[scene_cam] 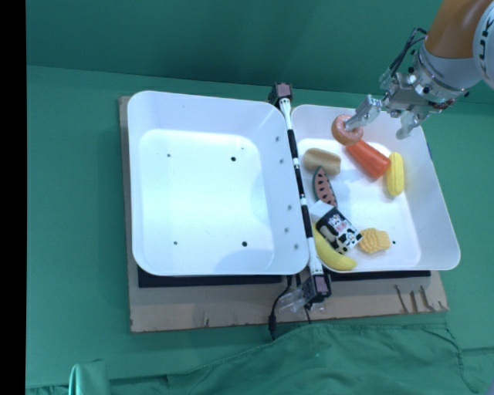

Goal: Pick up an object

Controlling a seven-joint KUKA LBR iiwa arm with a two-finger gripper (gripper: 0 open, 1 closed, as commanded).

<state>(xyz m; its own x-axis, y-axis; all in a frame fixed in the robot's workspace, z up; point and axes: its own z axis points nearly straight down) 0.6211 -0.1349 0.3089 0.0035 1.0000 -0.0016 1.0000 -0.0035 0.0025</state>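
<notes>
My pincer (384, 116) hangs spread over the right bin's (432, 224) far end. One finger seems to touch the pink donut (343, 129) — closing could knock it aside.

We see a grey arm (455, 65) with an orange band (457, 23) above its wrist, thin black cables looping alongside, ending in a silvery metal two-finger gripper (384, 119).
</notes>
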